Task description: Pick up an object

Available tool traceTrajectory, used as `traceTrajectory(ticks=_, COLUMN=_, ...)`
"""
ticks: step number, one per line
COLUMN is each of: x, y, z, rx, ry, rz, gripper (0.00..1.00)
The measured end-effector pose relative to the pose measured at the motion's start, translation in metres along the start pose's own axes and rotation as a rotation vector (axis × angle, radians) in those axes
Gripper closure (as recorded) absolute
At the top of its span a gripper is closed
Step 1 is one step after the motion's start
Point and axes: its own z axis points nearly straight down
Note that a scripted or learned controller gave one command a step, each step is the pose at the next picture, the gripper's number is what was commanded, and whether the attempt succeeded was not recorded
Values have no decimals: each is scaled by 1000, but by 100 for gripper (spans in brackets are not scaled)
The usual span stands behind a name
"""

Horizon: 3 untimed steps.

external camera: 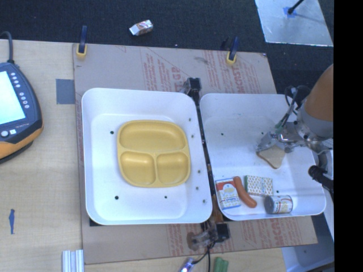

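1. On the worktop (51, 208): two shallow white bins side by side — left bin (96, 152) and right bin (238, 112) — resting on a brown cardboard sheet (153, 67).
2. In the left bin: a yellow divided plate (153, 152), lying flat near the middle, three compartments visible.
3. In the right bin, along the near edge: a small red-and-white packet (228, 194) at the left, an orange hot-dog-like piece (245, 194) just beside it and tilted, a patterned tan square (258, 185) next to that, and a small can (278, 204) on its side toward the near right corner.
4. Further up in the right bin: a tan wedge-shaped piece (273, 158), well apart from the row of small items.
5. Entering from the right: grey arm (315, 123) with orange band, end effector (276, 140) low over the right bin, right at the upper edge of the tan wedge.
6. State of the end effector: cannot tell — too blurred and cluttered to judge; contact with the wedge likewise unclear.
7. Off the bins: a tablet-like pendant (14, 109) with orange trim at the far left of the worktop; two clamps (82, 49) at the cardboard's far edge; a crumpled wrapper (141, 28) on the dark floor beyond.
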Motion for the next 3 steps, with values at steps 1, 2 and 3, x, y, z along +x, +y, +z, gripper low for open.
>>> traceTrajectory(ticks=1, x=11, y=49, z=0, rx=-2, ry=2, rz=2, gripper=0)
traceTrajectory(ticks=2, x=0, y=-5, z=0, rx=-1, ry=0, rz=0, gripper=0)
traceTrajectory(ticks=3, x=9, y=54, z=-1, rx=-3, ry=2, rz=2, gripper=0)
